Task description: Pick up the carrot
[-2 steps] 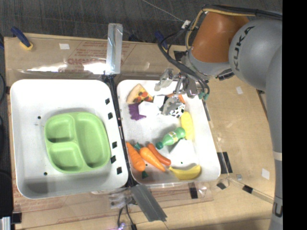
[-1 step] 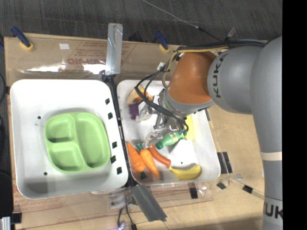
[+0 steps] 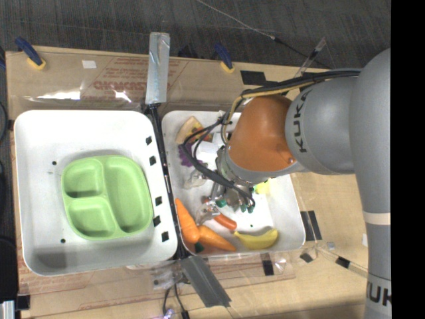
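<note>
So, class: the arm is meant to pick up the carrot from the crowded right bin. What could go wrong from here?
1. The carrot lies against the bin wall, so the hand may get little room on that side.
2. A second orange piece and the banana lie close by; the hand could take or nudge one of them instead.

The arm [image 3: 319,135] covers much of the right bin [image 3: 289,208], hiding part of the purple thing [image 3: 189,158] and leaving the pincer's [image 3: 229,201] grip unreadable.
</note>
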{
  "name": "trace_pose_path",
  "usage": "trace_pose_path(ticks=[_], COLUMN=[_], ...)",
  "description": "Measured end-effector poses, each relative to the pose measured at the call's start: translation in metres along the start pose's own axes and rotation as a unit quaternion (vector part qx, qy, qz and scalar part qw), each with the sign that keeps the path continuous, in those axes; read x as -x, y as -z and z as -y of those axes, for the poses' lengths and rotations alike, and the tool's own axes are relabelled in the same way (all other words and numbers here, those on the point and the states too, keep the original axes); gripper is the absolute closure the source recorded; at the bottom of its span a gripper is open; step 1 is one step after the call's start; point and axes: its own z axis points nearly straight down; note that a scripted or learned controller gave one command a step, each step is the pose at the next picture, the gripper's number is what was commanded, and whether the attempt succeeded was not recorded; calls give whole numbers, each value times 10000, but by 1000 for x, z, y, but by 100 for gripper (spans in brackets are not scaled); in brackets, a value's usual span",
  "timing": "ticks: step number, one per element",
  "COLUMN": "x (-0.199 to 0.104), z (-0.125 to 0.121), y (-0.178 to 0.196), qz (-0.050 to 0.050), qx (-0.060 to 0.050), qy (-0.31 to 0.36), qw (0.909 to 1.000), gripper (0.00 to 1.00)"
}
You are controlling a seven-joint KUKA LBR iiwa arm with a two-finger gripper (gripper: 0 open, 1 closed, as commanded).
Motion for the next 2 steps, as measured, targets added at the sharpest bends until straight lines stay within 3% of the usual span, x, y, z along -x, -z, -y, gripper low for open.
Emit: trace_pose_path(ticks=[1, 2], x=[-32, -31], z=[0, -2], y=[1, 10], qz=[36, 25], qx=[-3, -1], qy=[-272, -232], qw=[9996, 9997], gripper=[0, 100])
